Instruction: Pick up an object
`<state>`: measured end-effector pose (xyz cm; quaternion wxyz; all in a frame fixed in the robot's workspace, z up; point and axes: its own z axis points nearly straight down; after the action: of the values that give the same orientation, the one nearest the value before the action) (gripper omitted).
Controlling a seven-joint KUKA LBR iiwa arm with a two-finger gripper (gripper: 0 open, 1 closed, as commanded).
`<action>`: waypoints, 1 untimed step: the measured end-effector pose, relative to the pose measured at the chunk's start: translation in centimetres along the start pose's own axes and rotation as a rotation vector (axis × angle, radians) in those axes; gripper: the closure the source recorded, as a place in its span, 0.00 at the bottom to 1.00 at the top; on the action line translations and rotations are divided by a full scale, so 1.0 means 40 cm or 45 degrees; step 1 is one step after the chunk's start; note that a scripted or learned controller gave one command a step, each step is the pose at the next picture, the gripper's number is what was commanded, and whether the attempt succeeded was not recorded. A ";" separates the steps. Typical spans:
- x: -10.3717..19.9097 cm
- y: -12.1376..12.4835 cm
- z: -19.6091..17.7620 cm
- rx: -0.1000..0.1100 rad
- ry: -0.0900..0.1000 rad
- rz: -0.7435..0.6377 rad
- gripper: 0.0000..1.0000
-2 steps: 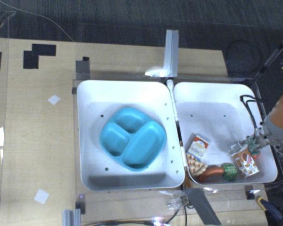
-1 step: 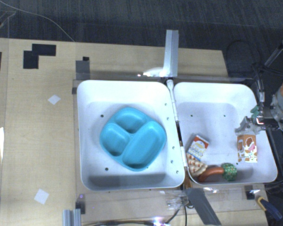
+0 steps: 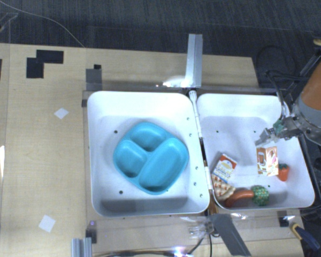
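I see the gripper (image 3: 272,134) low over the right bin (image 3: 241,108), near its right wall; I cannot tell its state from here. Just below it a small carton (image 3: 267,160) lies flat, a carrot (image 3: 283,172) touching its right edge. Further left lies a snack box (image 3: 224,168), with a waffle (image 3: 220,187), sausage (image 3: 238,196) and broccoli (image 3: 260,195) along the near wall. A blue tray (image 3: 150,158) sits in the left bin (image 3: 104,143).

Light wooden bench (image 3: 37,159), dark carpet floor (image 3: 123,9), black cables (image 3: 37,15)
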<state>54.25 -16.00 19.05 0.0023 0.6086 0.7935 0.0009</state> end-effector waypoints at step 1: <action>0.000 0.005 -0.029 -0.006 -0.004 -0.008 1.00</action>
<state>54.45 -15.93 20.21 0.0050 0.6060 0.7954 0.0018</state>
